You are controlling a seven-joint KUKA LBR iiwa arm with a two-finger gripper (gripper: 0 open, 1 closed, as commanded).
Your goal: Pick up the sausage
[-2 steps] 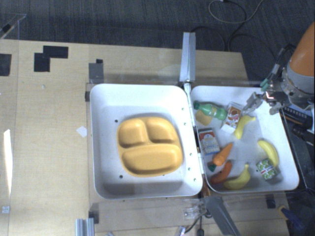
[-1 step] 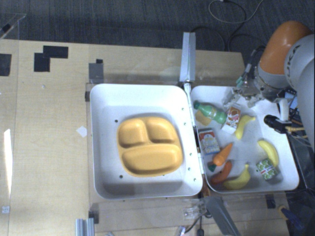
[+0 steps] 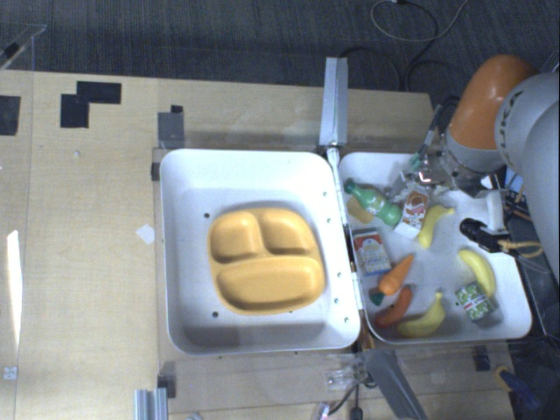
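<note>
Meanwhile, the sausage (image 3: 394,306) lies unlifted near the front-left corner of the right bin (image 3: 516,322), between a carrot (image 3: 395,274) and a banana (image 3: 423,318), while the gripper (image 3: 423,172), its state impossible to tell, hangs over the back edge.

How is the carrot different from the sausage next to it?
The carrot is bright orange with a green end; the sausage is dark reddish brown all over. The carrot narrows to a point at its upper end, while the sausage is rounded at both ends and looks thicker. The carrot lies higher in the right bin; the sausage lies below it, beside a banana. Both lie slanted the same way in the same bin.
</note>
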